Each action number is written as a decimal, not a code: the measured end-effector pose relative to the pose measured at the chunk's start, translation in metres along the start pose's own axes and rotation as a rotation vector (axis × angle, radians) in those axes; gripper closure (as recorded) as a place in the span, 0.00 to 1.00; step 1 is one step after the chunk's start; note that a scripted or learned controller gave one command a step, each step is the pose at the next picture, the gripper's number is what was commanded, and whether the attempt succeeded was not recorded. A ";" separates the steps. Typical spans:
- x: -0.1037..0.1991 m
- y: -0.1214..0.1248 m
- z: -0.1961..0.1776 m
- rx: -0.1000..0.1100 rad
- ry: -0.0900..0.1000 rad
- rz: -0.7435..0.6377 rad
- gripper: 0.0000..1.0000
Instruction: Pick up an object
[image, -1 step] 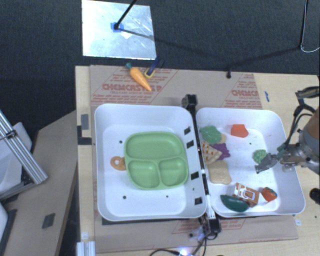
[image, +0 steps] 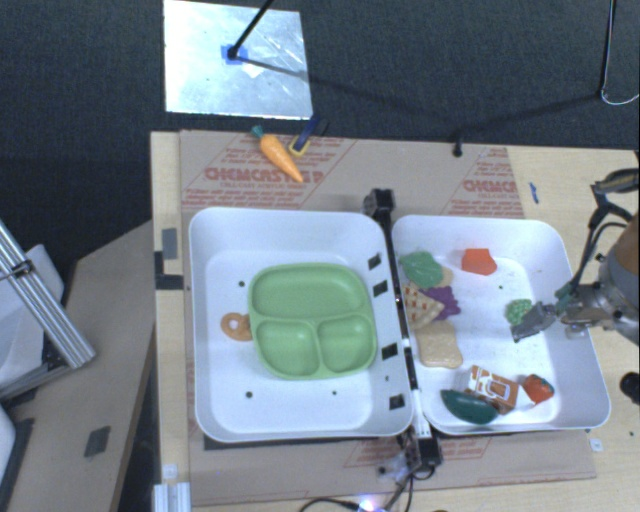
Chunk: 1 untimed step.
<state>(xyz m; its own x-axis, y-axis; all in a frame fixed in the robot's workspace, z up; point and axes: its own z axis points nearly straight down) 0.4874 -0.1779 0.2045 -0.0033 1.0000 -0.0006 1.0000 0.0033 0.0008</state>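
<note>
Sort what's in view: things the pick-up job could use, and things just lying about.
For the job:
end effector
green broccoli piece
orange block
purple grapes
right bin

Lying about:
green divided plate
pretzel
carrot

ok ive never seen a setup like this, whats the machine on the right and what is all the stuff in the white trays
This is one picture, taken by a fixed camera above a workbench, looking down at a slant. The grey machine entering from the right is a robot arm, and at its tip is a two-finger gripper, the part meant to pick things up. It sits over the right-hand shallow white bin, close to a small green leafy toy; whether it grips anything cannot be told here.

That bin holds toy food: an orange block, a green lettuce-like piece, purple grapes, a tan waffle-like piece and more near the front.

The left-hand white bin holds a light green divided plate and a small orange pretzel-shaped ring. A toy carrot lies on the cardboard behind the bins.
</note>
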 end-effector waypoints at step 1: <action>0.006 0.005 0.045 0.003 0.002 0.001 0.00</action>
<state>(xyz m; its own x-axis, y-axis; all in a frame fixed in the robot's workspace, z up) 0.4925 -0.1720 0.1598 -0.0026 1.0000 0.0017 1.0000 0.0026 -0.0026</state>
